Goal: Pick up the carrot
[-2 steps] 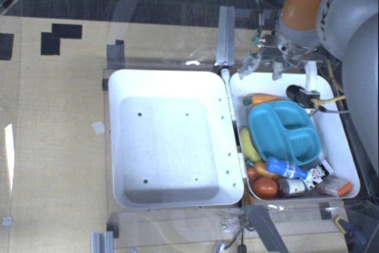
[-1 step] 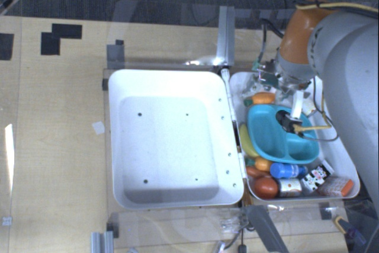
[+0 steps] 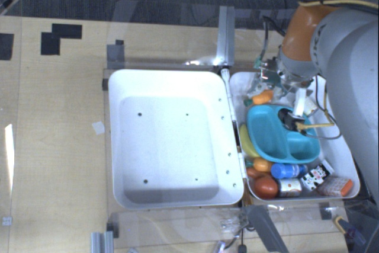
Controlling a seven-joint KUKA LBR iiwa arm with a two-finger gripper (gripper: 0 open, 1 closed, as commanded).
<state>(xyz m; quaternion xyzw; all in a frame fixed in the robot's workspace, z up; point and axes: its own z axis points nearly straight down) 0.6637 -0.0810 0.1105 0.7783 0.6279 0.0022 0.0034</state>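
Observation:
The carrot [image 3: 263, 96], a small orange piece with a bit of green at its upper left end, lies at the far end of the right bin [image 3: 350, 164], just above the rim of a blue bowl [image 3: 278, 138]. My gripper [image 3: 277, 81] hangs directly over that corner, right beside the carrot's upper right end. The grey wrist and the orange band cover most of the gripper, and whether it touches the carrot cannot be made out.
The blue bowl fills the middle of the right bin. Along its near side lie a yellow fruit [image 3: 245, 142], a dark red round fruit [image 3: 266, 187], a blue bottle [image 3: 285, 170], a can [image 3: 291, 188] and a reddish item [image 3: 336, 187]. The left bin [image 3: 120, 145] adjoins.

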